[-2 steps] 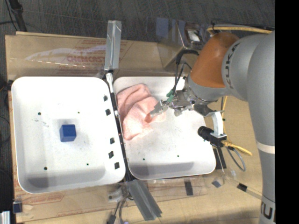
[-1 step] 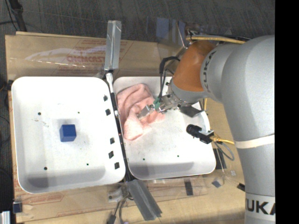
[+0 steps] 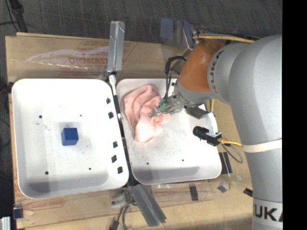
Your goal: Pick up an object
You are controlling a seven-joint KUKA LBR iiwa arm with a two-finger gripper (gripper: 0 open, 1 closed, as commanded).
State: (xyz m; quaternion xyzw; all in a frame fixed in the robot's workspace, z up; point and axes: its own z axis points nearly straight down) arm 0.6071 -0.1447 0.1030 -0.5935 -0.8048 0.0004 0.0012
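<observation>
My hand (image 3: 164, 107) is down in the right bin (image 3: 192, 169), right on top of the pink cloth (image 3: 141, 111). I put it there because the cloth is the only soft, bumpy thing in this bin, and its folds stick up, so they look easy to pinch. The cloth lies bunched up in the far left part of the right bin, close to the wall that the two bins share. My hand touches its right side, where the folds pile up.

I cannot tell if my hand is spread or pressed together. It is small and dark here, and my big grey arm (image 3: 249, 90) leans over it. So I cannot say that I hold the cloth.

There is also a little blue cube (image 3: 70, 136) in the left bin (image 3: 29, 176). It sits alone, near the middle, well apart from my hand. I reach in from the right edge of the bench, so the cloth is the nearer thing to go for.

I think the lift is not done yet, because the cloth lies flat on the bin floor.
</observation>
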